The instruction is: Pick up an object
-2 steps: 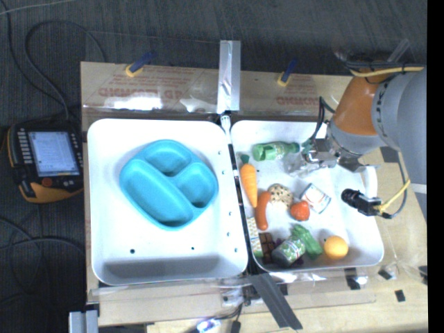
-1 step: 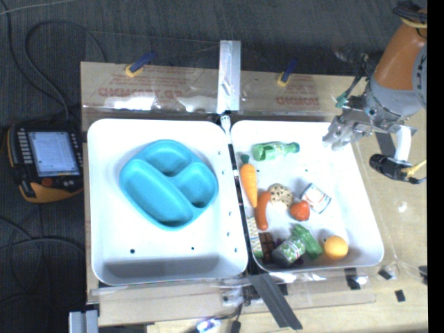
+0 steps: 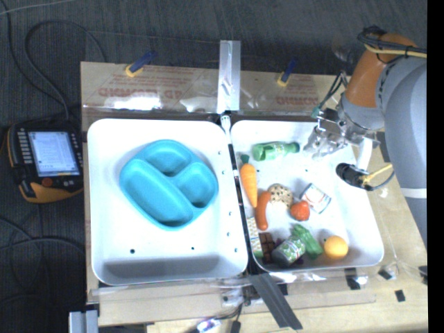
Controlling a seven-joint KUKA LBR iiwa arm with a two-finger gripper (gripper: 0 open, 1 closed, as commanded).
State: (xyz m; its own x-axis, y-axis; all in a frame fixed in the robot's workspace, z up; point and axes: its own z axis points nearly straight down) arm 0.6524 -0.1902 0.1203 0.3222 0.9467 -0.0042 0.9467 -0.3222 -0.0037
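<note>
Dark carpet surrounds a bench covered with a taped plastic sheet, and a pendant with a lit screen lies on the floor off the bench's left edge. Two white bins sit side by side on the bench, touching along their inner rims.

The left bin holds one thing: a blue tray with three compartments, lying tilted near the bin's middle, with nothing in the compartments.

The right bin is crowded. A carrot lies along its left wall, point toward the far edge, and a sausage sits just beside it. A green bottle lies on its side near the far wall. Toward the middle are a speckled cookie, a tomato and a small white carton, close together. Along the near edge lie a dark bar, a green packet and an orange in the near right corner.

The arm enters over the bench's right edge. Its hand hangs above the right bin's far right corner, near the bottle but apart from it, with nothing seen between the fingers; how wide they stand I cannot tell.
</note>
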